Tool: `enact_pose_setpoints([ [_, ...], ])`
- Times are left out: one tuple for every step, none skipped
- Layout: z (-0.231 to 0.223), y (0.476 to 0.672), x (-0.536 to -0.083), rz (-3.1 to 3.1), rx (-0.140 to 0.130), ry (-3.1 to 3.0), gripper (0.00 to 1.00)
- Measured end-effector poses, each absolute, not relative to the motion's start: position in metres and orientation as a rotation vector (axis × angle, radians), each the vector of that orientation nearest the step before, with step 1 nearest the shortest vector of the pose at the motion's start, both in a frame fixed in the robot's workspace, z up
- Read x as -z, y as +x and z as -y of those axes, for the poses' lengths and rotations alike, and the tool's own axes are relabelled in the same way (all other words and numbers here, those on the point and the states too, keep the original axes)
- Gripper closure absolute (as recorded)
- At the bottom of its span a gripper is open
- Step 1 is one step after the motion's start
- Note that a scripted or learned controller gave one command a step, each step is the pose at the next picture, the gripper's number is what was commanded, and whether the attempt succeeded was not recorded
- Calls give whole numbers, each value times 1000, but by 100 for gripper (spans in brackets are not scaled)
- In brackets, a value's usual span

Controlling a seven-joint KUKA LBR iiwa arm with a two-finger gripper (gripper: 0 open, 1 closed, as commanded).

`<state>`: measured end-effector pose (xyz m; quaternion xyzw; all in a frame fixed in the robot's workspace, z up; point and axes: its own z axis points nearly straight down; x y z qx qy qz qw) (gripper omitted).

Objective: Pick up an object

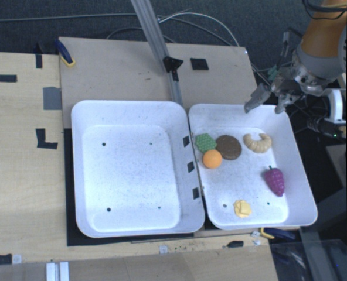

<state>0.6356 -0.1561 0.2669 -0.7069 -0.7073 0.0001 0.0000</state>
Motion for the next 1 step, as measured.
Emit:
enact_pose_setpoints([
  [156,636,-277,2223,0,-2220,100],
])
